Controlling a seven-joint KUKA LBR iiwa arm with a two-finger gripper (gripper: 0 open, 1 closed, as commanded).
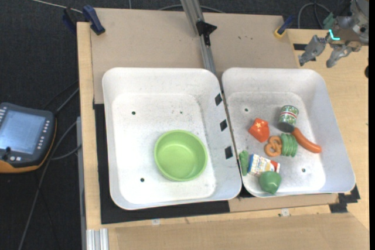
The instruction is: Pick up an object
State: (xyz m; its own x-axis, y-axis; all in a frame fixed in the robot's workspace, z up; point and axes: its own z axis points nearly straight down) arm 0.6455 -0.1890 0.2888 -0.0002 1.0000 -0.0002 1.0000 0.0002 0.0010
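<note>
**Toys grouped in the right bin, gripper open above the bench's far right corner**

A cluster of small toys is seen in the right bin (328, 103), gathered toward its near half. A small can (287, 116) with a green and white label is placed farthest back in the group. Just beside it, toward the bin's right wall, an orange carrot (306, 140) is laid at a slant. A red piece (259, 129) is found left of the can, and an orange ring (273, 146) lies just in front of it, touching a ribbed green piece (288, 145). Nearer the front edge, a small white packet (259, 164) with coloured print is seen, and a round green toy (269, 182) rests against the bin's near rim.

In the left bin (120, 91), a green bowl (180, 154) is set upright toward the near right part of the floor.

The gripper (323, 53) is held outside both bins, above the bench's far right corner, well apart from the toys. Its fingers (309, 51) are spread apart, and nothing is held between them.
</note>
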